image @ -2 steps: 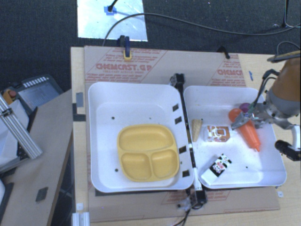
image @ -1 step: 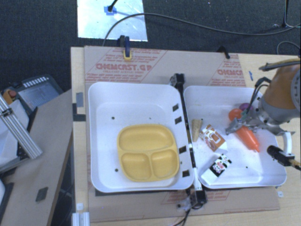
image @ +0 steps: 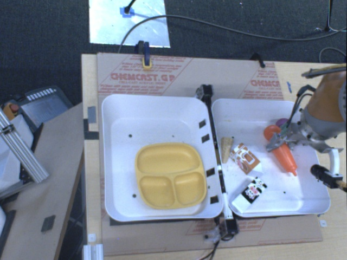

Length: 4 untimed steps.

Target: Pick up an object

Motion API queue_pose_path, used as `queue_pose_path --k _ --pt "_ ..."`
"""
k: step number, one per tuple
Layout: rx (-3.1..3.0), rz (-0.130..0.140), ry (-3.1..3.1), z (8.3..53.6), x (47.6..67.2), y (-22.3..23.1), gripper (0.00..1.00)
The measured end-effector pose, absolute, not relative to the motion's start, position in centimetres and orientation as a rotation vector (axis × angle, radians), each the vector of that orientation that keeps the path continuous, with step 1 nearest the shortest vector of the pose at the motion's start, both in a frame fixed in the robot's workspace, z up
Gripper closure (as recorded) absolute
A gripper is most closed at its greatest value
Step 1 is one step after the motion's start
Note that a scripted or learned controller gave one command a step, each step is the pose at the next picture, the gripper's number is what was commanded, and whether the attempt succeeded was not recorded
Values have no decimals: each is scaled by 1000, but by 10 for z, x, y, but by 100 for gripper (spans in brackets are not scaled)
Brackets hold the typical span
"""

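My two-finger gripper (image: 277,140) low in right white bin (image: 303,202), touching orange plastic carrot (image: 286,157); finger state unclear.

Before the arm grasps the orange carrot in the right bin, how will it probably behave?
The carrot looks like smooth toy plastic, so probably stiff, light and slippery. Its tapered round body may roll or slide out toward the thin end.

A: From my remote station, what surrounds the bench (image: 179,69)?

B: I see dark carpet (image: 43,31) on the floor, with a shiny metal plate (image: 128,14) lying above the bench and black cables (image: 227,26) running across.

A: And left?

B: I see a beige side table (image: 51,167) carrying an aluminium rail (image: 21,150) and a grey device (image: 40,104). Lighting is even.
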<state>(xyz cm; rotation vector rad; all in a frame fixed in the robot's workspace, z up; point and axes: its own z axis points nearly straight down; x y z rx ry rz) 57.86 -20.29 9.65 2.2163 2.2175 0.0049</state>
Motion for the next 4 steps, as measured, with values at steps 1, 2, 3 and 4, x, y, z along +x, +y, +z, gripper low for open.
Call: queue_pose_path --k 1,2,3,4 --pt "2213 4 2223 157 578 -196 100" --pt "2211 5 2221 221 578 -202 100" --pt "2211 5 2223 276 570 -201 100" --pt "2213 2 2229 274 564 -143 100"
